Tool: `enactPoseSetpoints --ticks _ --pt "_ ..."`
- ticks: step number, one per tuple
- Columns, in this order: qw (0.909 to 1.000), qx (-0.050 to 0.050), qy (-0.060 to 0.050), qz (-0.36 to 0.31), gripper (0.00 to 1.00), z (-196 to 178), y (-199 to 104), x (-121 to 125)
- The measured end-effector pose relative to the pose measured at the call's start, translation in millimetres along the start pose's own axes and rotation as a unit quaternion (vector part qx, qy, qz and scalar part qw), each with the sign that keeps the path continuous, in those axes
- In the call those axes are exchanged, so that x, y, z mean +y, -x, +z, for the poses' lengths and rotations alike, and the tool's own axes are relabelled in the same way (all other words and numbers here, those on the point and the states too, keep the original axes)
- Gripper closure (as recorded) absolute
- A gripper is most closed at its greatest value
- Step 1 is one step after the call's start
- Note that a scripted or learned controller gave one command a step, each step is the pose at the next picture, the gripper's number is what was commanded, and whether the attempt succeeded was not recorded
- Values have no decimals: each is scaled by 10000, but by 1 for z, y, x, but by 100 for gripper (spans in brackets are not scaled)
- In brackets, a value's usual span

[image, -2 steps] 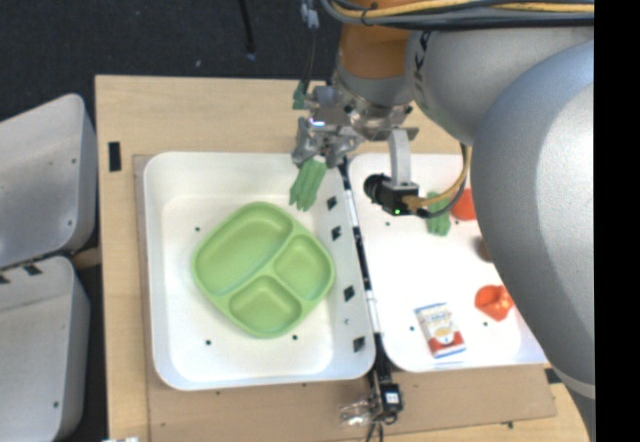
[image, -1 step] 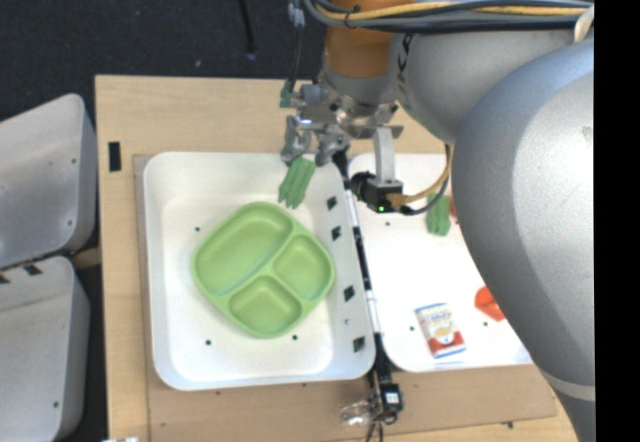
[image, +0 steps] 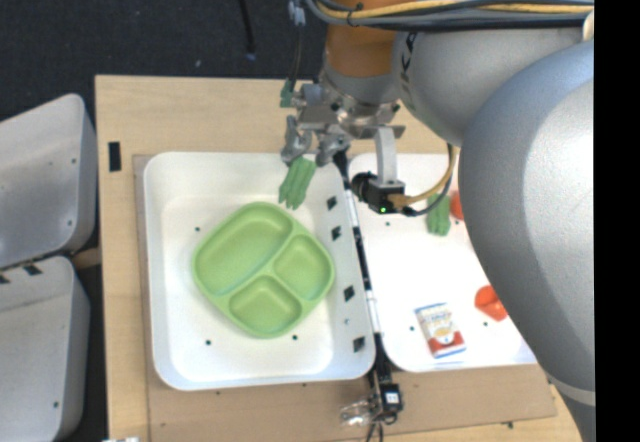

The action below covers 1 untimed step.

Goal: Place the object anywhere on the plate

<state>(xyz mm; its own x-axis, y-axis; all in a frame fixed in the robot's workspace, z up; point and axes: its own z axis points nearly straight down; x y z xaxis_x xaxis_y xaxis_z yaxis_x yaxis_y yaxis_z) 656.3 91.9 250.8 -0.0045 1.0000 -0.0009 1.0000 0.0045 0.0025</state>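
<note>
A light green divided plate (image: 262, 268) with three compartments lies in the left white bin (image: 170, 330). My gripper (image: 304, 156) hangs over the far edge of that bin, just beyond the plate's far rim. It is shut on a small elongated green object (image: 295, 183), which sticks down from between the fingers. The object's lower end is close above the plate's far edge and looks clear of it.
The right bin (image: 400, 280) holds a second green piece (image: 438, 219), an orange piece (image: 489, 302), another orange bit (image: 456, 206) partly hidden by the arm, and a small red-and-white carton (image: 439, 330). A black-marked divider (image: 356, 260) separates the bins. The arm's bulk covers the right side.
</note>
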Motion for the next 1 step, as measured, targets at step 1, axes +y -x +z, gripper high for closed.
enactPoseSetpoints --ticks 1 --pt "10000 -3 0 -3 0 0 0 0"
